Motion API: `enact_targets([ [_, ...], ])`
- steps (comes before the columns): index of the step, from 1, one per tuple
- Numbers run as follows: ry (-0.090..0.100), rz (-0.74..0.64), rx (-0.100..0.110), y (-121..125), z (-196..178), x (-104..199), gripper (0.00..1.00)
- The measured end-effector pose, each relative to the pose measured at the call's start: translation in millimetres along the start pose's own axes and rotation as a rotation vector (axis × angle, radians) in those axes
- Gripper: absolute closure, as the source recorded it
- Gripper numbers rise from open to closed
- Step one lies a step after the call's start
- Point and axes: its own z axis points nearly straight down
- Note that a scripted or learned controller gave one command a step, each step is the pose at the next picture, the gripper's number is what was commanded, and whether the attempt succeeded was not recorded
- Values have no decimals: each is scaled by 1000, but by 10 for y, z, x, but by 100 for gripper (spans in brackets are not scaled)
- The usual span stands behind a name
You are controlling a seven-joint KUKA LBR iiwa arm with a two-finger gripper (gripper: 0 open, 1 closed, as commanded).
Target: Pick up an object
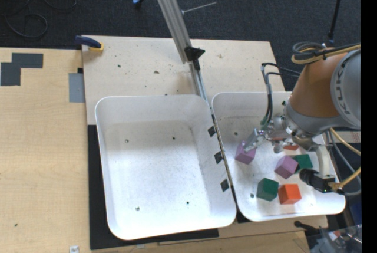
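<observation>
Arm (330, 92) cut off at the right edge, small green block (304, 161) partly hidden under the wrist, fingertip state unclear

Two white bins stand side by side on the bench: the left bin (118, 128) and the right bin (235, 107). Blocks lie in the right bin, five in plain sight. Two are purple, one at the left (245, 154) and one further right (286, 167). Two are green, one near (267, 189) and one to the right, partly hidden (304, 161). One is orange (289, 193). One arm (321, 95) reaches in from the right.
</observation>
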Motion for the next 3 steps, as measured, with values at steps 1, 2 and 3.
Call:
enact_targets([
  [1, -3, -3, -30, 73, 245, -9, 0],
  [2, -2, 7, -31, 78, 148, -22, 100],
  [3, -1, 3, -11, 44, -290, -82, 100],
])
